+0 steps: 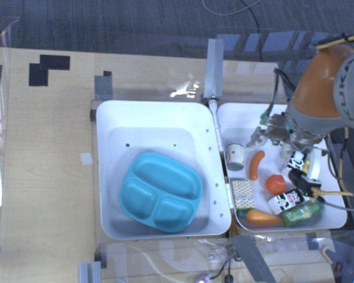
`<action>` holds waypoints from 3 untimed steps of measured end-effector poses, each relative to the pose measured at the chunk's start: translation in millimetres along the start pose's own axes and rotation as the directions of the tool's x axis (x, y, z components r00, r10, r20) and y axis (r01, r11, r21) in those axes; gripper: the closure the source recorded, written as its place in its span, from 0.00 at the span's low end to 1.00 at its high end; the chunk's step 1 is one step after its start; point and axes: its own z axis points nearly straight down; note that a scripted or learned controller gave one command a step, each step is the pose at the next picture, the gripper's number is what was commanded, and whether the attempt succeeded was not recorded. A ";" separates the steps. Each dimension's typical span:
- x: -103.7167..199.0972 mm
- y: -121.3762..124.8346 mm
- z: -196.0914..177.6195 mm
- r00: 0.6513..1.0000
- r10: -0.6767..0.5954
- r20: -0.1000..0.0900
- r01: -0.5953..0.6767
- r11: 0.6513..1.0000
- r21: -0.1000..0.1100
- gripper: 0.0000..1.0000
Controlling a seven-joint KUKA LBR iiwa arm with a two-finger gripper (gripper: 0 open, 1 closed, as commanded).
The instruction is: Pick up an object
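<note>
Your hand [295, 158] hangs over the upper middle of the right bin [236, 115], below the grey wrist and orange band, and you cannot tell from this view how it is set or whether it grips anything. The pickable things lie below and to the left of it in that bin: a small orange-red sausage shape [255, 164] lies just left of the hand, tilted slightly off vertical, with a small white can [235, 156] beside it near the bin's left wall. A round red tomato-like piece [275, 184] sits just under the hand. A patterned square packet [242, 193] lies against the left wall, and an orange carrot shape [264, 218] rests along the bottom edge. A white carton with black spots [289, 201] and a green item [301, 214] lie close together at the lower right. The left bin [106, 158] on the table [41, 175] holds a blue divided plate [160, 191].
</note>
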 end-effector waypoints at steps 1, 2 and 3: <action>-31.5 19.9 95.4 1.000 -0.019 0.001 0.019 1.000 -0.011 0.00; -28.9 22.1 83.3 1.000 -0.022 -0.003 0.022 1.000 -0.017 1.00; -26.0 -18.7 -17.2 0.990 0.144 0.001 -0.144 0.990 -0.002 1.00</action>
